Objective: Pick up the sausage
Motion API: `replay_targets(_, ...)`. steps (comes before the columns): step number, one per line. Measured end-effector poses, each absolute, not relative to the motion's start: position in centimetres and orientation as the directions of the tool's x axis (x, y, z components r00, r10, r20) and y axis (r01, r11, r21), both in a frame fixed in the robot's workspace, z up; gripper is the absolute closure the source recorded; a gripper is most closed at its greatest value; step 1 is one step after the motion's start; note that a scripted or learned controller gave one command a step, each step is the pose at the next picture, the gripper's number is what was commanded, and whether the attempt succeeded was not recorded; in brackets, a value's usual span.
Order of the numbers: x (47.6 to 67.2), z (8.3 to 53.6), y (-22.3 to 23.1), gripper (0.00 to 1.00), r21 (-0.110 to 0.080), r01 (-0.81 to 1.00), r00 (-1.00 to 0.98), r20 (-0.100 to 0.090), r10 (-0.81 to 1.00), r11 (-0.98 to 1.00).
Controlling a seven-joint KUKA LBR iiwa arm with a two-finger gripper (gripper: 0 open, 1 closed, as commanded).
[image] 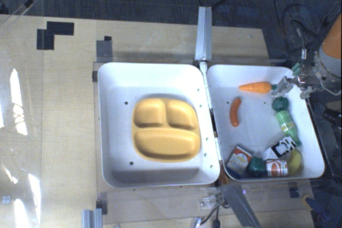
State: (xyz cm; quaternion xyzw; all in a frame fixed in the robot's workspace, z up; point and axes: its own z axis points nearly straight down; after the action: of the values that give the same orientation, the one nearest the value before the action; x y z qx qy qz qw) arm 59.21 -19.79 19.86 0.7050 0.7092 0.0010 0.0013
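The sausage [234, 112] is a short orange-red link lying upright in the picture on the floor of the right bin [315, 139], left of its middle. My gripper [293, 87] hangs over the bin's far right corner, beyond the carrot's leafy end and well to the right of the sausage. Its two fingers stand apart with nothing between them. The arm's orange band [332, 42] shows at the right edge.
An orange carrot [255, 87] lies just above the sausage. A green bottle [285, 120] lies along the right wall. Cans [277, 168], a small carton [239, 160] and a yellow fruit [294, 160] crowd the near corner. The left bin [115, 115] holds a yellow divided plate [164, 128].
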Motion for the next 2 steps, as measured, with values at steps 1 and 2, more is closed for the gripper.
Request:
replay_targets(1, 62.9, 10.7, -13.8, 0.0, 0.003, 0.988, 0.154, 0.001, 0.988, -0.154)
replay_targets(2, 61.4, 8.8, -9.0, 0.0, 0.009, 1.0, 0.001, 0.0, 1.0, -0.001)
